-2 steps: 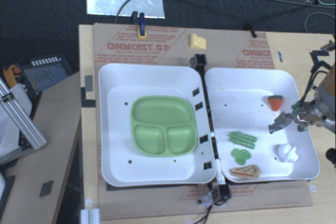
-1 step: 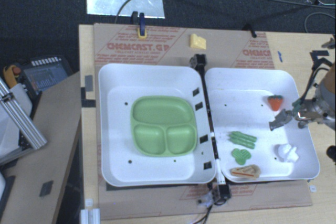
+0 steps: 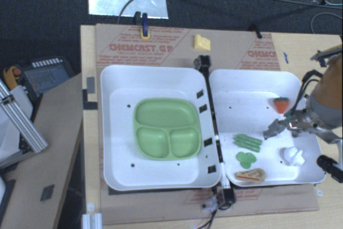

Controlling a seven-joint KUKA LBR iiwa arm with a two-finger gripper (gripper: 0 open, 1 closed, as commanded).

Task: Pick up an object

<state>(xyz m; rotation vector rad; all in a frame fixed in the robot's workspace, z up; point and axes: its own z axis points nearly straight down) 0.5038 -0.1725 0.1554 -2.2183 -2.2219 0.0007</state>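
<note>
Your table (image 3: 91, 131) carries two white bins; the end effector (image 3: 274, 128) hovers over the right bin (image 3: 257, 86), its grip unclear.

Tan bench (image 3: 64, 131) on dark carpet (image 3: 43, 2) (speckled, evenly lit).

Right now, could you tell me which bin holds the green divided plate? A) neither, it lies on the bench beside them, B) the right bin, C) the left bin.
C: the green plate lies in the middle of the left bin, while the right bin holds small items such as the orange piece and the white piece.
</note>
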